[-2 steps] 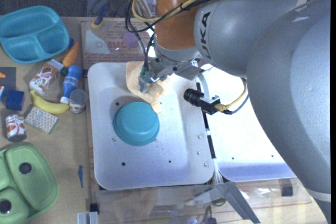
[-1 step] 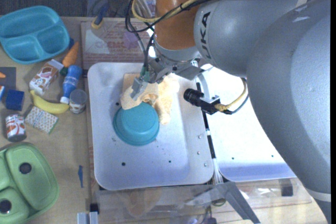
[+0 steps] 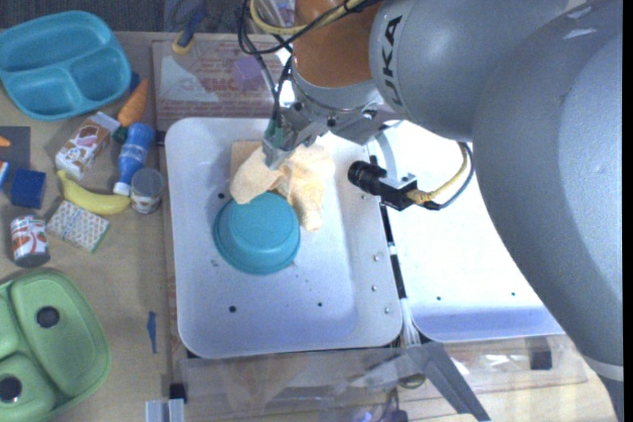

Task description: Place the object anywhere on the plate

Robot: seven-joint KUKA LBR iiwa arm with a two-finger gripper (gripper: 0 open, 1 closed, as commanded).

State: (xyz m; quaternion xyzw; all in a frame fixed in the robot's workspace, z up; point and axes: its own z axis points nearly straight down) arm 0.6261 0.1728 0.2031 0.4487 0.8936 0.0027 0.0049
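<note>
The gripper (image 3: 277, 141) is down at the upper edge of a pale yellow cloth (image 3: 297, 178), its tip touching or pressed into the crumpled fabric; from this angle whether its fingers are open or clamped on the cloth cannot be told. The cloth lies in the left white bin (image 3: 198, 311), bunched up, and its lower edge rests against the rim of a blue plate (image 3: 257, 232), which sits just below it in the same bin. Below and to the right of the plate the bin floor is bare white, giving open room toward the near rim; to the left of the plate a narrower strip stays free before the bin wall. The right bin (image 3: 475, 301) lies beyond the divider, right of the plate, largely covered by the grey arm (image 3: 514, 44), whose orange band (image 3: 341, 5) sits above the cloth. Part of the lettering "UKA" reads on the arm casing.

Left of the plate, outside the bin, lie a banana (image 3: 91, 196), a blue bottle (image 3: 132, 158), a small can (image 3: 146, 189) and a carton (image 3: 82, 145). A blue divided tray (image 3: 59, 64) stands farther up-left, a green moulded tray (image 3: 45, 341) down-left.
</note>
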